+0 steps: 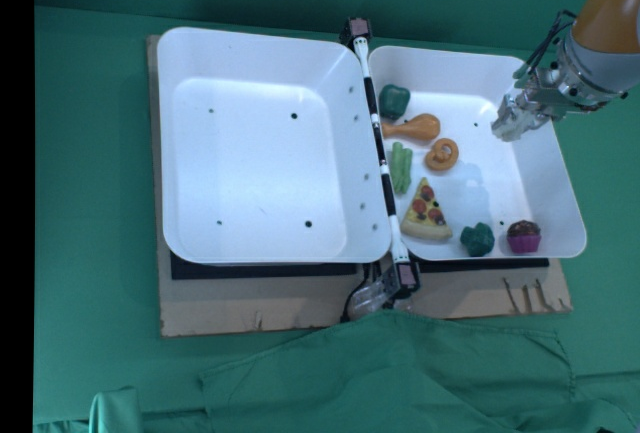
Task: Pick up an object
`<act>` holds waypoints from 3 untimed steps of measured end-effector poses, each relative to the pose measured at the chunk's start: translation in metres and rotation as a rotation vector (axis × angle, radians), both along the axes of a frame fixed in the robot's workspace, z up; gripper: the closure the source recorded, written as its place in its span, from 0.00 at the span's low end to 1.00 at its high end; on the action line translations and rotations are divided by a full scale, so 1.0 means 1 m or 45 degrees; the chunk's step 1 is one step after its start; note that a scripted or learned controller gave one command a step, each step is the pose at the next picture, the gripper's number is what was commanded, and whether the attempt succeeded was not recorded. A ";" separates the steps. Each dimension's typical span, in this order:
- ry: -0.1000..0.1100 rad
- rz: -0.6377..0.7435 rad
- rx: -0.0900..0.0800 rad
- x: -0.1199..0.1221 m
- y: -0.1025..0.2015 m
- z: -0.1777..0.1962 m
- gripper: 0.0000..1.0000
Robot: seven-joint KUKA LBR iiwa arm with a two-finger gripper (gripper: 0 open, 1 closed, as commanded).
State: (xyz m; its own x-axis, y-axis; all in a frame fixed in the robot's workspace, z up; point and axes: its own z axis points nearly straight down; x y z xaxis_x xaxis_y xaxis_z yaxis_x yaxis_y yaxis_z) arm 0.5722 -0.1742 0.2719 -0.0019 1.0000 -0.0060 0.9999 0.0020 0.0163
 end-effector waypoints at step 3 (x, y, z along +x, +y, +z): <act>0.011 -0.012 0.000 0.088 -0.017 -0.002 1.00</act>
